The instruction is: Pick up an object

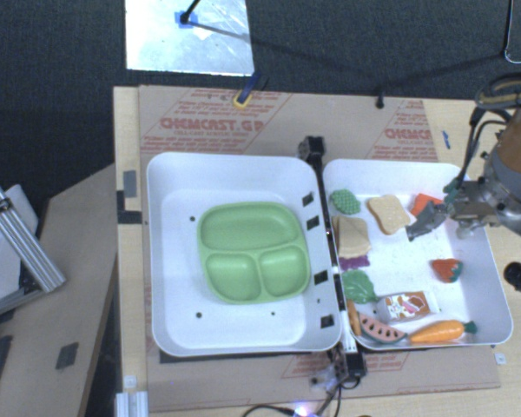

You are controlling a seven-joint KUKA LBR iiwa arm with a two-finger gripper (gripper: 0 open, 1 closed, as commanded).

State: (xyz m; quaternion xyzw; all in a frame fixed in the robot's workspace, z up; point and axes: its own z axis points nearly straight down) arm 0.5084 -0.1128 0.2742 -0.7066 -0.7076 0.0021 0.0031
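Observation:
The right bin (pixel 495 307) holds several toy foods: a green leafy piece (pixel 345 201), a bread slice (pixel 387 213), a tan sandwich (pixel 352 234), a red strawberry-like piece (pixel 446 269), a small printed carton (pixel 405 306), a watermelon slice (pixel 379 329) and an orange carrot (pixel 436 331). My gripper (pixel 438 220) hangs over the bin's upper right part. It is just right of the bread slice and directly beside an orange-red piece (pixel 426 202), which it partly hides. The strawberry-like piece lies apart, below the gripper.
The left bin (pixel 169 233) holds a green three-compartment tray (pixel 250 252). A black divider with clips (pixel 323 250) runs between the bins. A purple piece (pixel 356 261) and a dark green piece (pixel 358 286) lie near it. The arm (pixel 517 172) enters from the right.

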